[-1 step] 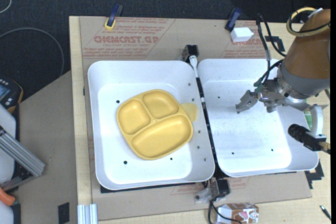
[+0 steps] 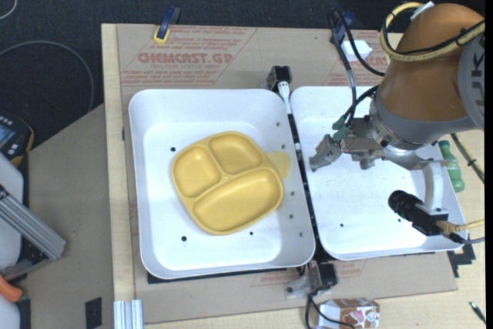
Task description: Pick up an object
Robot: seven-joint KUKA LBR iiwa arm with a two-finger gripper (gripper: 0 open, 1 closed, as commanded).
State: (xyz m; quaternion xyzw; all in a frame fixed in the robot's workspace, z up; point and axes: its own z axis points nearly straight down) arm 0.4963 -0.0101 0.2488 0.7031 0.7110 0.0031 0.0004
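One yellow divided plate [image 2: 226, 182] lies flat in the left bin [image 2: 146, 166]. My gripper [image 2: 327, 152] hovers over the right bin; spread or pressed together, can't tell. Plate looks light, stiff, slick; best pinched at its rim.

Bright, even overhead light; sharp focus.

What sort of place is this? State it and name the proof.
Probably a robotics lab's grasping test bench: two shallow white bins on a board, a yellow divided plate as a test object, and a robot arm trailing loose cables.
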